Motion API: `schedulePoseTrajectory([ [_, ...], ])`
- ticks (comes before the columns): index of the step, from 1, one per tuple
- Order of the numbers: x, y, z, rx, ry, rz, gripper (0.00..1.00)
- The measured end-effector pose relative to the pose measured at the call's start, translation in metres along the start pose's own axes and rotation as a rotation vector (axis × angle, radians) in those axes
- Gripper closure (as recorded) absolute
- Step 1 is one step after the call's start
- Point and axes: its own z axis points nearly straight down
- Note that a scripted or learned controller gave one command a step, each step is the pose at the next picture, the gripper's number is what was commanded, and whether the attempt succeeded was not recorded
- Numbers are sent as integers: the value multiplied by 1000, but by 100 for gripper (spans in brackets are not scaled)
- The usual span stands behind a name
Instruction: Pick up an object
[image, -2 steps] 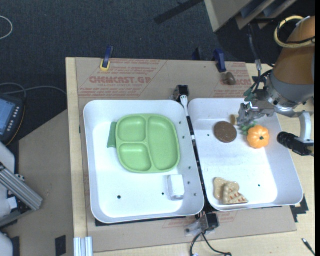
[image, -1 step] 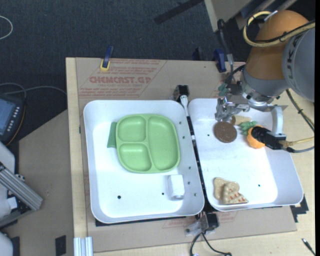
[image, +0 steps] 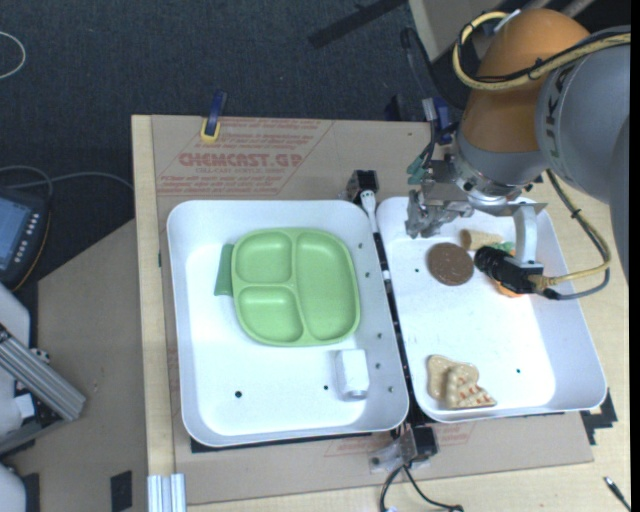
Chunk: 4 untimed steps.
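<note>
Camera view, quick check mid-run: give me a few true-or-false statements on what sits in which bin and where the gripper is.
1. The green divided plate lies in the left bin. True.
2. The brown disc lies in the left bin. False: it is in the right bin.
3. The gripper is over the right bin's far end. True.
4. The small white block rests on the plate. False: it lies on the bin floor beside it.
5. A tan waffle-like piece lies at the right bin's near end. True.
</note>
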Motion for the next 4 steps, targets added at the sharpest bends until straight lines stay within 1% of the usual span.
schedulePoseTrajectory([
  [1, -6, 2, -3, 1, -1, 4, 100],
  [2, -1, 10, -3, 0, -2, 4, 100],
  [3, 2, 4, 2, 6, -1, 5, 100],
  [4, -6, 8, -5, 1, -2, 6, 100],
])
